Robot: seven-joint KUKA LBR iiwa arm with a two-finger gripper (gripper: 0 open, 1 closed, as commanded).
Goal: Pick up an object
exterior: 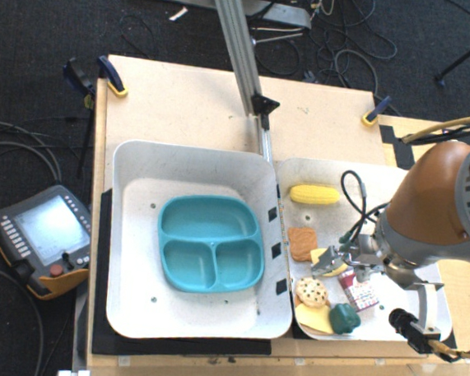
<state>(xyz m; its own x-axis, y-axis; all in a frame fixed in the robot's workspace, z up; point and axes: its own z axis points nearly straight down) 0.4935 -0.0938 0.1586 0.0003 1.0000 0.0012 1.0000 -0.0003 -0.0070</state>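
1. L bin point(133, 215): teal divided plate point(211, 244).
2. R bin point(319, 170): corn point(314, 196), toast point(301, 243), cookie point(312, 293), green lump point(344, 318).
3. My end effector point(333, 263) low over R bin's mid, by yellow piece point(325, 256); grip state: can't tell.

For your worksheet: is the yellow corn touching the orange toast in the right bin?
Apart. The camera view shows bare white bin floor between the corn and the toast below it.
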